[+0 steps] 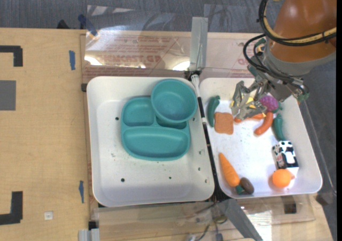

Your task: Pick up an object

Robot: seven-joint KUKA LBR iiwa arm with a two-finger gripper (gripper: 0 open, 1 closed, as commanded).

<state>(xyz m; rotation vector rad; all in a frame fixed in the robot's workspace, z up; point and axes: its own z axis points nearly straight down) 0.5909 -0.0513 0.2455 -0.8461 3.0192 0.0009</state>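
My gripper (243, 107) hangs over the back of the right bin (310, 152), its two silver fingers apart and open with nothing between them. Just below its tips lie a small orange piece (250, 117) and a tan toast slice (224, 123). A purple toy (270, 102) sits right beside the wrist. A red-orange sausage shape (264, 124) and a green piece (278, 125) lie to the right of the fingers. A dark green vegetable (212, 110) rests by the bin's left wall.
Nearer the front of the right bin are a carrot (230, 170), a brown piece (246, 185), an orange ball (281, 178) and a black-and-white block (285, 154). The left bin (101, 170) bears a teal divided plate (155, 133) with a teal bowl (173, 101) on it.
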